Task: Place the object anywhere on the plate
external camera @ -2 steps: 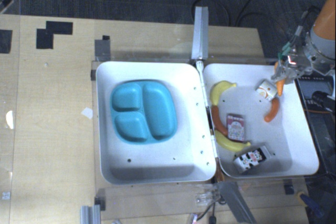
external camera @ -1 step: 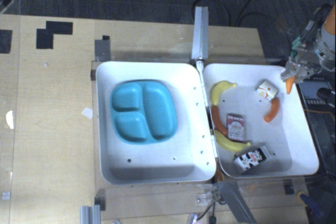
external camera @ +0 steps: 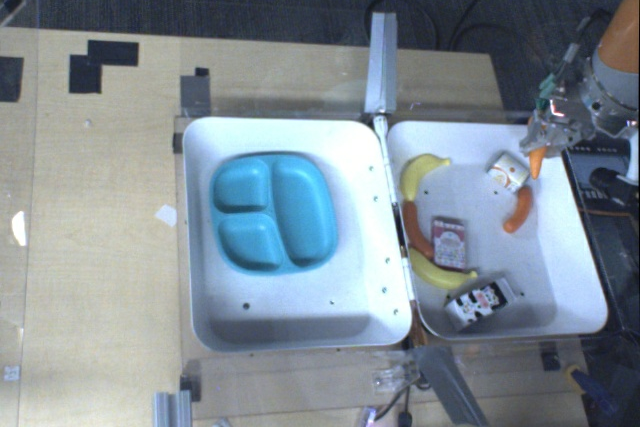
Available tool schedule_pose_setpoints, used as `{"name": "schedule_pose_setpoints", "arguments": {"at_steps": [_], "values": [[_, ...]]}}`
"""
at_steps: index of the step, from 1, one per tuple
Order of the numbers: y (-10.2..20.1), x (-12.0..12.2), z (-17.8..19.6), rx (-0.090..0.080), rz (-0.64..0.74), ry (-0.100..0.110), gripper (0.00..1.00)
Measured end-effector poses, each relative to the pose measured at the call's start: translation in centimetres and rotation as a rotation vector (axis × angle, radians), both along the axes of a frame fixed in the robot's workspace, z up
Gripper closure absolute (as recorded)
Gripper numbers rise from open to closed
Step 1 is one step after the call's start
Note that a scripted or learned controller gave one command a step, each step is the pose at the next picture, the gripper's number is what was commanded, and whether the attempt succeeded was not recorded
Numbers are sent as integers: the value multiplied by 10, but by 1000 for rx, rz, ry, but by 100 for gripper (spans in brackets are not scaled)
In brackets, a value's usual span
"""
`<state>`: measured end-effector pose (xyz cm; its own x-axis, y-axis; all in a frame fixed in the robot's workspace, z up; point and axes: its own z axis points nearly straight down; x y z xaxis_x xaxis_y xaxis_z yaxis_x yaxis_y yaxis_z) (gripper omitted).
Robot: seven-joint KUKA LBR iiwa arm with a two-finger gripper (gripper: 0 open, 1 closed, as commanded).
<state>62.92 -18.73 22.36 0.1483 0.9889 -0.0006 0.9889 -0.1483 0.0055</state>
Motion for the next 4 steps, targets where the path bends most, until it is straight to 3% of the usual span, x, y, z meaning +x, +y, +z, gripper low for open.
{"name": "schedule_pose_setpoints", "arguments": {"at_steps": [1,2,3,4], "values": [[40,17,-28,2,-91,1,100],[38,41,-55,-1,118,-2,100],[39,43,-42,-3,124,-9,100],[16,-2,17,-2,300,-2,100]]}}
